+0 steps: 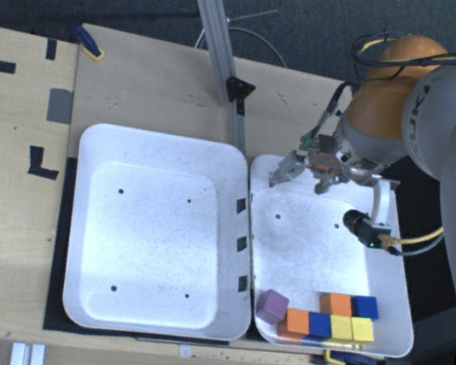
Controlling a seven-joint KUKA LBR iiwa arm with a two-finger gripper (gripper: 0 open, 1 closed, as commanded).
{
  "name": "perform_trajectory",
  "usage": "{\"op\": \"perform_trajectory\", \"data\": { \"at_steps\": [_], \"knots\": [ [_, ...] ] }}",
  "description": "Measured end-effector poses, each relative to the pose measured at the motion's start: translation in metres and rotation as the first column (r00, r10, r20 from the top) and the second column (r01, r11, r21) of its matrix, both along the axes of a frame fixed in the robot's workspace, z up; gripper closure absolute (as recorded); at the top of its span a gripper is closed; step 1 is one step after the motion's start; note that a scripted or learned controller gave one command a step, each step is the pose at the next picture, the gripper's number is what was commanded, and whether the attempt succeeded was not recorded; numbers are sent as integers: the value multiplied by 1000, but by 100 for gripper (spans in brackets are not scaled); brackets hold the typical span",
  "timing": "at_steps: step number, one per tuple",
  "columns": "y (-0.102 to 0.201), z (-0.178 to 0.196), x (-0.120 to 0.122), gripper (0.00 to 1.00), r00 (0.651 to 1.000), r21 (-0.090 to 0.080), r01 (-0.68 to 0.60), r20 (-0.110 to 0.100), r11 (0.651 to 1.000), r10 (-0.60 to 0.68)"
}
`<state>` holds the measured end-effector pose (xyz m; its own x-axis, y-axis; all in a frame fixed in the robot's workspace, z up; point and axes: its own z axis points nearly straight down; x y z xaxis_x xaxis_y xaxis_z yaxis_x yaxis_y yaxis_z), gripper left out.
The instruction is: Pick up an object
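Note:
Several small blocks lie at the near end of the right bin (313, 244): a purple block (274, 305), an orange block (297, 321), a blue block (319, 324), yellow blocks (351, 329), another orange block (335, 304) and a blue block (365, 307). My gripper (305, 176) hangs over the far end of the right bin, well away from the blocks. Its two fingers are spread apart with nothing between them.
The left bin (156, 226) lies beside the right one. A slanted metal pole (222, 38) rises from behind the bins. A black cable connector (359, 225) hangs from the wrist above the right bin. Tape marks dot the bench at left.

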<state>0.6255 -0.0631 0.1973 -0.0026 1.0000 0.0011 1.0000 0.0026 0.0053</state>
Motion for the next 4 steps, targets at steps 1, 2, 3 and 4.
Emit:
{"op": "perform_trajectory", "data": {
  "at_steps": [1, 2, 3, 4],
  "knots": [
    [34, -6, 21, 0, 1000, 0, -3, -5, 1000, 3],
    [61, -6, 16, 0, 1000, 0, -2, -8, 1000, 2],
    [100, -6, 19, 0, 1000, 0, -3, -7, 1000, 3],
    [84, -6, -58, 0, 1000, -3, 4, -12, 1000, -4]
  ]
}}
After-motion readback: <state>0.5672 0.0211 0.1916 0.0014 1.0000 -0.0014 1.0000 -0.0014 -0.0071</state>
